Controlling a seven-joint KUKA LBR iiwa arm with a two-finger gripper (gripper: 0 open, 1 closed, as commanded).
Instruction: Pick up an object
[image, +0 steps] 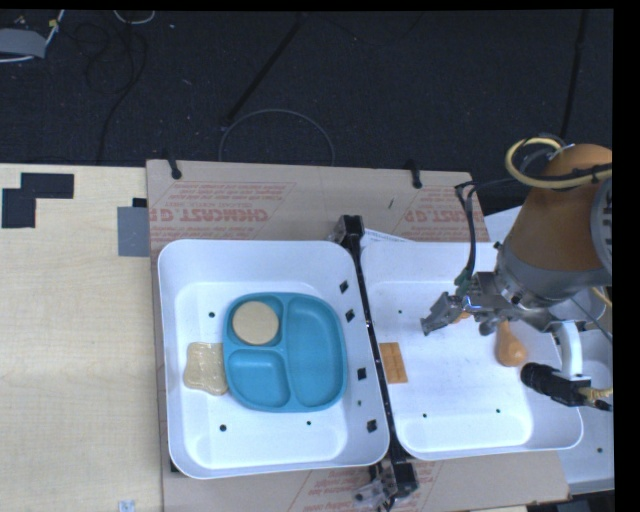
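Camera view showed you the hand (437, 322) hovering over the right bin (470, 420), though I couldn't tell its state, with an orange object (511, 347) lying in that bin just beside it.

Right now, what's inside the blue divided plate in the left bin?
A round tan disc sits in the upper-left compartment of the blue divided plate. The other two compartments show bare blue. A pale beige piece lies outside, against its left edge; whatever is under the plate is hidden.
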